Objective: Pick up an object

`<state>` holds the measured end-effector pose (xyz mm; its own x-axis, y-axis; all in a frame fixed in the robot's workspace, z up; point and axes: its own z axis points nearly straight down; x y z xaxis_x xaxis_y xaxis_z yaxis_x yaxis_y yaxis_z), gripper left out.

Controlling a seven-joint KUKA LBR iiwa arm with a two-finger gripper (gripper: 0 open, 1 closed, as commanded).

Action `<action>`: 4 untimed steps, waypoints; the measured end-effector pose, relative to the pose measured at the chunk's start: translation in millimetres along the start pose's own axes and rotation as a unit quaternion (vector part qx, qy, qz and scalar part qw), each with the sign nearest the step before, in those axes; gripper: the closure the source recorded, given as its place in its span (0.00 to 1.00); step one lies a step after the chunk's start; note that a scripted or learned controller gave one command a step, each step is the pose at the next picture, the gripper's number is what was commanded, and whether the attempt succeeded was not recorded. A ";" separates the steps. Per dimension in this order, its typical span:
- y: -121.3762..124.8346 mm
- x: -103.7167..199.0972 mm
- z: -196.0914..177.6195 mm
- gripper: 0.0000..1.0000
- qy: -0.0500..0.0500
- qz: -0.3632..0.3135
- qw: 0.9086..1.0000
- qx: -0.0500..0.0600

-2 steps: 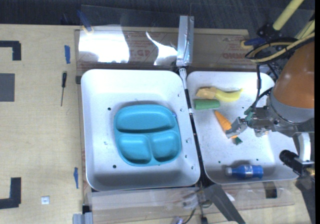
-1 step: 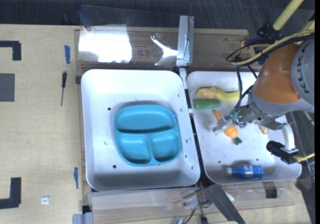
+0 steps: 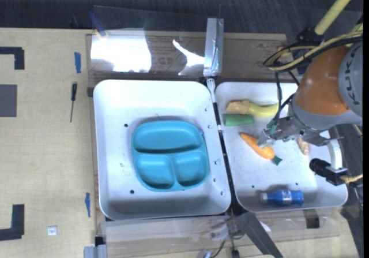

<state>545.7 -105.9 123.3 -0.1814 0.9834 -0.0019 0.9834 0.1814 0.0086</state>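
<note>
Carrot [image 3: 256, 145] lies diagonal, green top [image 3: 277, 160] toward lower right

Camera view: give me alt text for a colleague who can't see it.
The gripper hangs low over a carrot in the right bin, which also holds a banana, a green block and a blue bottle. The left bin holds a blue tray.

The light is bright and even, with strong white glare on the clear panel [image 3: 147, 55] behind the bins, and the picture is slightly soft.
</note>
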 end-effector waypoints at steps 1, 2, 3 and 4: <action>1.2 -0.2 -10.7 1.00 -0.001 0.000 1.000 -0.002; 0.9 -0.2 -10.1 0.00 0.000 0.000 1.000 -0.001; -21.0 11.9 35.1 0.00 0.000 -0.041 0.999 0.001; -19.0 11.3 23.4 1.00 -0.001 -0.041 0.999 -0.003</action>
<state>525.2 -98.2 99.7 -0.2609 0.9654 -0.0051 0.9653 0.2609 0.0137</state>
